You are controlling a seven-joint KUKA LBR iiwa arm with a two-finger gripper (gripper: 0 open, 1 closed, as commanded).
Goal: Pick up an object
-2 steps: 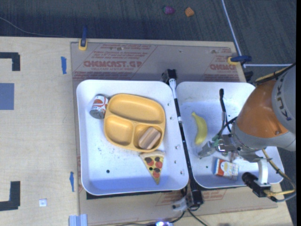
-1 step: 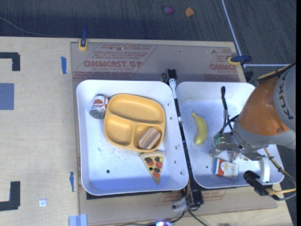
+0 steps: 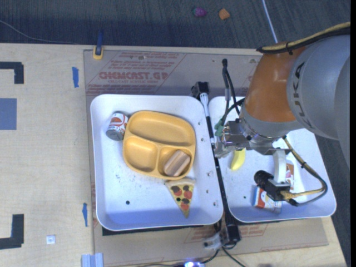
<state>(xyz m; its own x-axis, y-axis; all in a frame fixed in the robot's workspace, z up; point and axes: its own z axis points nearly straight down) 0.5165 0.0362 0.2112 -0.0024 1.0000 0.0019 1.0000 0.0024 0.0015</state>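
Note:
My gripper hangs over the left side of the right bin, close to the divider between the bins. A small yellow banana shows just below and to the right of it, partly covered by the wrist. Whether the banana is held or lies on the bin floor is not clear. A white carton with red print lies to the right of the banana. A small blue and orange box sits near that bin's front edge.
The left bin holds a yellow divided plate with a brown bun in its right compartment. A crushed soda can lies left of the plate, and a pizza slice lies in front of it.

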